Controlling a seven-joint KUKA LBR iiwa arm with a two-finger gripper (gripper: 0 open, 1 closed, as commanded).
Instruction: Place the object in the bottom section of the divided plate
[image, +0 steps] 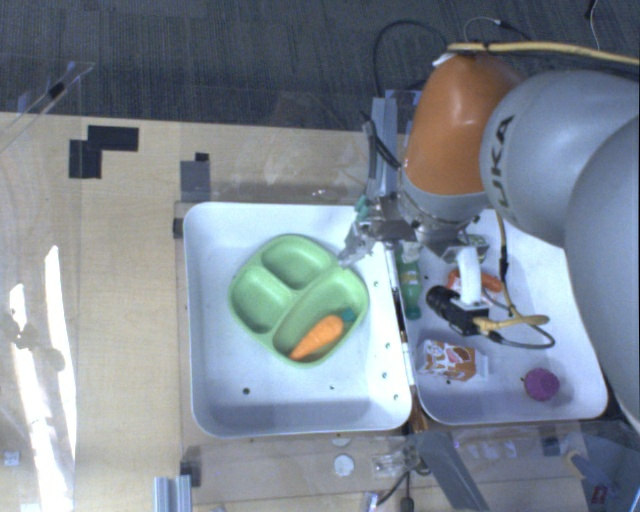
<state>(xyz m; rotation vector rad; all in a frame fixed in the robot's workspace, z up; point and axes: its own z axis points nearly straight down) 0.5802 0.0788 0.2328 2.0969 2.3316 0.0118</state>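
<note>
1. Plainly, we see the pincer (352, 243) over the upper right rim of the green divided plate (262, 296), in the left bin (215, 390).
2. We cannot tell whether it is apart or together.
3. We see the orange carrot (319, 337) below the pincer, lying in the plate's bottom section, apart from it.
4. Right of the pincer, in the right bin (500, 400), we see a green bottle (409, 279), a snack packet (449, 359) and a purple ball (541, 384).
</note>
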